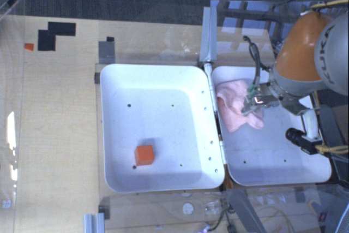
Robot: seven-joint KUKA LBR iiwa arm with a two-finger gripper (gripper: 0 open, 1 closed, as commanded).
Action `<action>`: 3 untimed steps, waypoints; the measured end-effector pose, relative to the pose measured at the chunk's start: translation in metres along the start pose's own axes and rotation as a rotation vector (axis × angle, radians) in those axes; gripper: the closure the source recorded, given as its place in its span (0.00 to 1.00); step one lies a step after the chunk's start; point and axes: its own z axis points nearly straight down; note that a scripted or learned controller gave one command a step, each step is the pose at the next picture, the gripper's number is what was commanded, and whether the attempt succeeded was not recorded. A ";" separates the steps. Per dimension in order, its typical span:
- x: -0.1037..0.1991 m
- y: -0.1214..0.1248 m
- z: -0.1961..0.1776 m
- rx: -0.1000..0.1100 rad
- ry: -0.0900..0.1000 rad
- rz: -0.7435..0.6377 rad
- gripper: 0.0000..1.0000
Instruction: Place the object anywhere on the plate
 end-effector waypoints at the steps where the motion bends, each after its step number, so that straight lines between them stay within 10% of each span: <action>1: 0.001 0.004 -0.040 -0.002 -0.001 -0.007 1.00; 3: 0.099 0.057 -0.039 -0.003 0.001 -0.814 1.00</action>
